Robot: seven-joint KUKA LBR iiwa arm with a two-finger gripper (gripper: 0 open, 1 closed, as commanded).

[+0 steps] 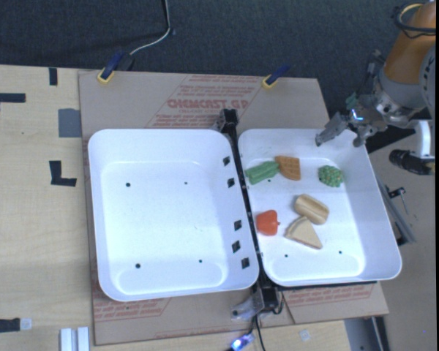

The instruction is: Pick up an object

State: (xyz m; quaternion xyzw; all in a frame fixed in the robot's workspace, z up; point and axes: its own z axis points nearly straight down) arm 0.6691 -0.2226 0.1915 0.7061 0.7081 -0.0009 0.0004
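Gripper (344, 134) sits above right bin (380, 218) far rim, fingers spread, holding nothing. Right bin contains 6 items, including green broccoli piece (331, 175) and red pepper (268, 222). Left bin (106, 218) adjoins.

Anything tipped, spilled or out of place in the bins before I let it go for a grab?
Nothing stands out. All six items lie apart inside the right bin: green piece, orange-brown piece, broccoli-like piece, red piece, tan roll and tan wedge. The gripper sits over that bin's far right corner, fingers spread.
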